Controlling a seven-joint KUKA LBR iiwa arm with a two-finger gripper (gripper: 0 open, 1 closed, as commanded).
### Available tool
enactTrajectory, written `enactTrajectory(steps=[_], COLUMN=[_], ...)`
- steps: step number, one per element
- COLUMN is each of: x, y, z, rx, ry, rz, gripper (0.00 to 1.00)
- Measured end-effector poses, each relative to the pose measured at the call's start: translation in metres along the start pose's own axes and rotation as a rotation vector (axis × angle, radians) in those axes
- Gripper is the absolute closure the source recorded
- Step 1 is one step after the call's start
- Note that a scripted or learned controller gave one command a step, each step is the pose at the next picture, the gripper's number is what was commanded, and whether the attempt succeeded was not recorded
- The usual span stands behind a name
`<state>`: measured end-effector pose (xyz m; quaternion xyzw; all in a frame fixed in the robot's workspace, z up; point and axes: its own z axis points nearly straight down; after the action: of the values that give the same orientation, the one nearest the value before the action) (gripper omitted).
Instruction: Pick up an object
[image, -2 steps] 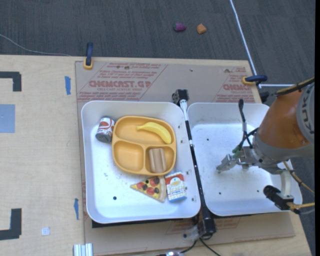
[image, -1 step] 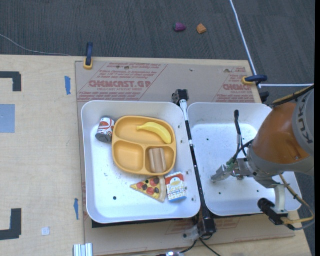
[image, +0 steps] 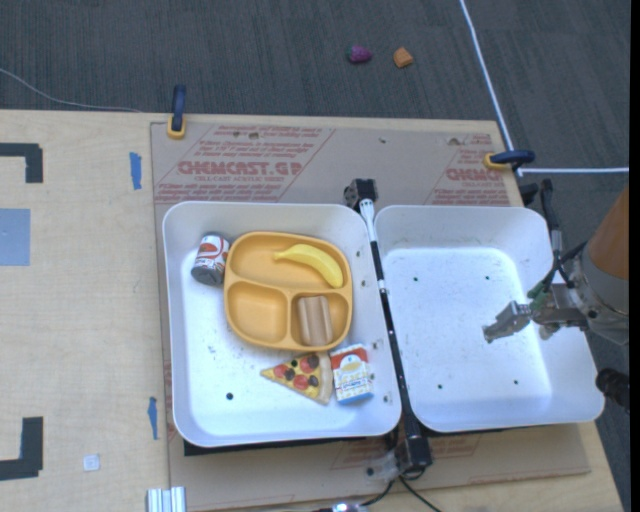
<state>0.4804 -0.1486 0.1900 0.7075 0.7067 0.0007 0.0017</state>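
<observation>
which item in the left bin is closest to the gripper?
The small carton, at the bin's near right corner beside the pizza slice; the gripper is over the right bin.

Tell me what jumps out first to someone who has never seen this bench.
The yellow divided plate in the left bin draws the eye, with a banana in its top section and a hot dog lower right. Around it lie a can, a pizza slice and a small carton. The gripper hangs over the right bin.

Arm cropped, small things unclear

The arm (image: 610, 250) runs off the right edge; two small floor objects (image: 380, 56) are too tiny to identify.
</observation>
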Motion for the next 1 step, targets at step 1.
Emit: enactTrajectory(steps=[1], x=[-0.0009], y=[0.0147], z=[0.0951], rx=[0.001], ry=[0.001], rz=[0.0], gripper=[0.0])
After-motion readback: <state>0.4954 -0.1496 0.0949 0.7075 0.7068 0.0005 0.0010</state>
